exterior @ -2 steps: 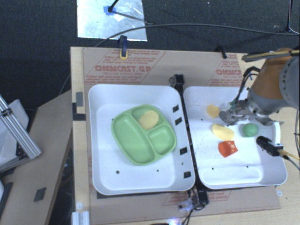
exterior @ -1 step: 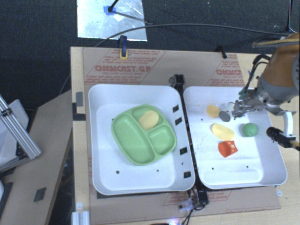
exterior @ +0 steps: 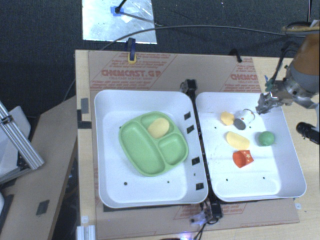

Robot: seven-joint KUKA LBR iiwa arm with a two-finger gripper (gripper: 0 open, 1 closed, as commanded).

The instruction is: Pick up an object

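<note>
The right bin (exterior: 280, 184) holds several small objects: a yellow piece (exterior: 227, 118), a grey and white piece (exterior: 242, 120), a larger yellow piece (exterior: 237, 140), a red piece (exterior: 243, 158) and a green ball (exterior: 266, 138). My gripper (exterior: 264, 105) hangs over the far right part of this bin, above and right of the grey piece and beyond the green ball. Nothing shows between its fingers. In the left bin (exterior: 112, 184) a green divided plate (exterior: 150, 143) carries a yellow object (exterior: 159, 127) in its far compartment.
The arm (exterior: 302, 74) comes in from the right over the right bin's far corner. Clips (exterior: 195, 144) sit along the seam between the bins. A blue and yellow clamp (exterior: 131, 50) stands at the board's far edge. A metal frame (exterior: 20, 141) is at the left.
</note>
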